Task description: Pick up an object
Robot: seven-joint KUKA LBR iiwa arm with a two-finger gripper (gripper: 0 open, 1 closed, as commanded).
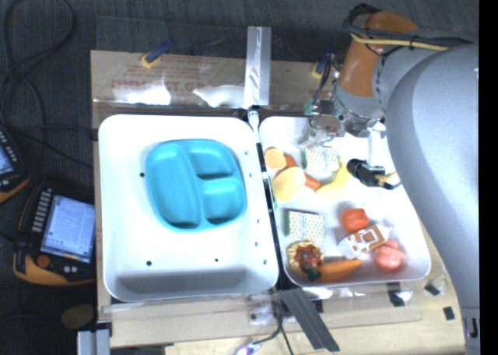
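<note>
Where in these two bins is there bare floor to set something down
The left bin has bare floor all around the blue divided tray, widest along its near edge. The right bin is crowded: toy food fills its middle and near edge, with the end effector over its far end. One small bare patch sits beside the tomato, by the right wall.

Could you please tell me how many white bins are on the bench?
2: the left bin holds a blue tray; the right bin holds toy food.
</note>
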